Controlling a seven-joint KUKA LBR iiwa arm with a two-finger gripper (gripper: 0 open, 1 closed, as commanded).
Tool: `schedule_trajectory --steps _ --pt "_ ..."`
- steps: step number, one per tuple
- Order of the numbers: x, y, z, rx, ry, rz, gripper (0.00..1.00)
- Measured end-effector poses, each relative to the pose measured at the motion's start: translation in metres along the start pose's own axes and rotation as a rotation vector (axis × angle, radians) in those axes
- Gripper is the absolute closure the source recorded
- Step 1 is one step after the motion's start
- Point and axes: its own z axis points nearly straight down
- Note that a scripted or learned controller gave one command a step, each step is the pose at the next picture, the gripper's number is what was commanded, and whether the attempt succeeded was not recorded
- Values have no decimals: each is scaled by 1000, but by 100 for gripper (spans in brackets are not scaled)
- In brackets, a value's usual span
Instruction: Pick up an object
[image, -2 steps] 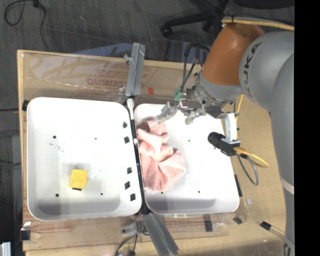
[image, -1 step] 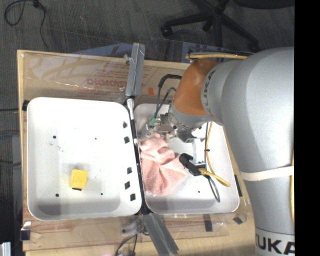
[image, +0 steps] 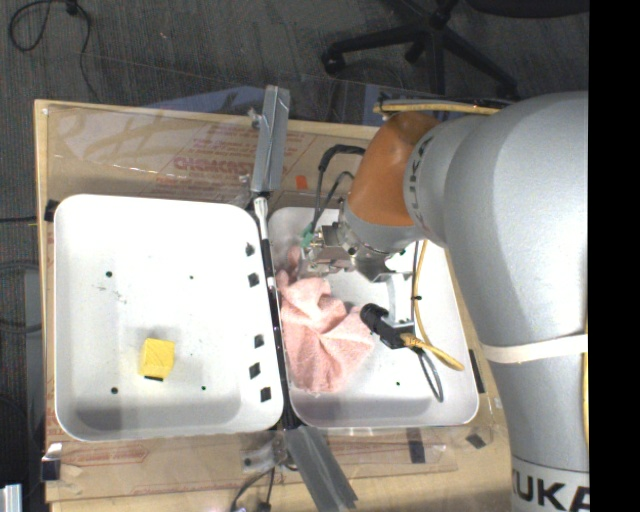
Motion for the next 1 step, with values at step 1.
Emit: schedule_trajectory --steps 1 --pt "-6 42 -121 -2 5 -73 100"
